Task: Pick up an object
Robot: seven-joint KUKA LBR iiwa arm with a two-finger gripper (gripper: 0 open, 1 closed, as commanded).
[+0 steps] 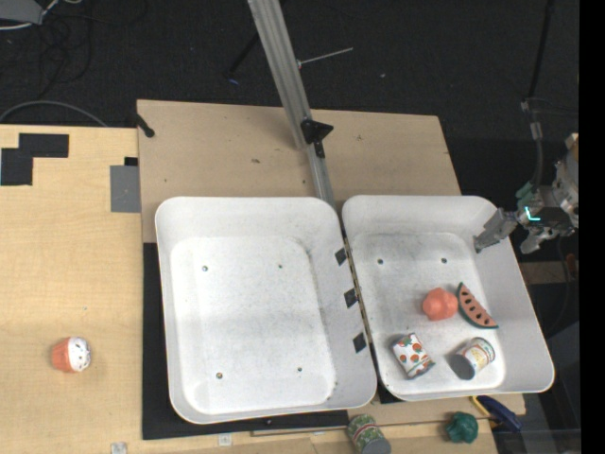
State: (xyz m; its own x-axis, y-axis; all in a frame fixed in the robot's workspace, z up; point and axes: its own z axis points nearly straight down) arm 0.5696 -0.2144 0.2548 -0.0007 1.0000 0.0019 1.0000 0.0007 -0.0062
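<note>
We see the two-finger gripper [515, 227] at the far right of the camera view, hovering over the upper right rim of the right-hand shallow white bin [416, 218], with one grey finger [491, 229] slanting down and left toward the bin's wall; its fingers look spread, and nothing sits between them. Inside that bin, toward its lower right part, lie four small things: a round red-orange ball-like object [439, 304], a watermelon-slice toy with a red face and dark rind [475, 307] just beside it on the right (the two look close to touching, though we cannot be sure), a small white box printed with red spots [412, 356] lying tilted near the front wall, and a small tin can on its side with a dark open end [471, 358] to the right of the box. All four lie well apart from the gripper. The left-hand shallow white bin [180, 218] sits against the right one, joined along a seam with small black clips. On the light wooden worktop [57, 253] far to the left rests a small orange and white round toy [71, 355]. At the front edge, below the right bin, we make out a dark patterned can [365, 432] and a teal lumpy object [462, 427].
</note>
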